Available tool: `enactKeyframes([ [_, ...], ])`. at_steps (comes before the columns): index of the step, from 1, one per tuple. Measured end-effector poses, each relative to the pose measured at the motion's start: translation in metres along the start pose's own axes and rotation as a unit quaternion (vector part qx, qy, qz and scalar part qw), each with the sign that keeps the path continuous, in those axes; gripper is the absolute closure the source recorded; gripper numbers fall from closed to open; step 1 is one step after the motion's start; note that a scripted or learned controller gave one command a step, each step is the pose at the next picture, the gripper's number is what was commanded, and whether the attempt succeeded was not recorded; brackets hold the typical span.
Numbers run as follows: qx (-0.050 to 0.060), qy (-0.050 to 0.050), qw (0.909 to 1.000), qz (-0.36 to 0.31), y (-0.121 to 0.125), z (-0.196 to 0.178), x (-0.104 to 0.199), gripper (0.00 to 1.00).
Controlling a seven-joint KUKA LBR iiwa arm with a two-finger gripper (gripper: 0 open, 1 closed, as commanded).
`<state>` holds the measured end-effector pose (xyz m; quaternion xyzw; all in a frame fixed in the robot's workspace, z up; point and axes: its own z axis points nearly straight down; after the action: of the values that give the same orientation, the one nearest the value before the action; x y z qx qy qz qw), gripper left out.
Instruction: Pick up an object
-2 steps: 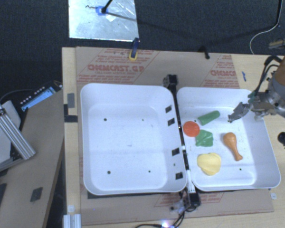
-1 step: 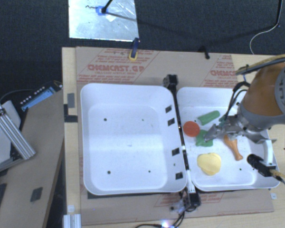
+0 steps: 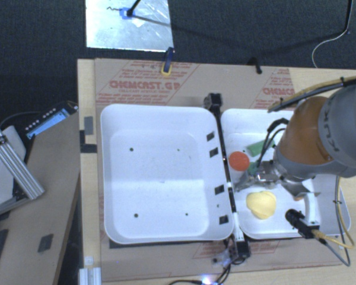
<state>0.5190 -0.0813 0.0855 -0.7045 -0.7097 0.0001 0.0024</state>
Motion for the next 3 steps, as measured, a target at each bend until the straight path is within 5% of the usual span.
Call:
enactKeyframes([
  [1,-0.007,-0.003,1.0,0.001,0.086,-0.001,-0.025,0.0],
  [2,-0.004,-0.002,1.0,0.001,0.083,-0.011,-0.024,1.0],
  [3,-0.002,-0.001,1.0,0.004,0.005,0.0,-0.013,1.0],
])
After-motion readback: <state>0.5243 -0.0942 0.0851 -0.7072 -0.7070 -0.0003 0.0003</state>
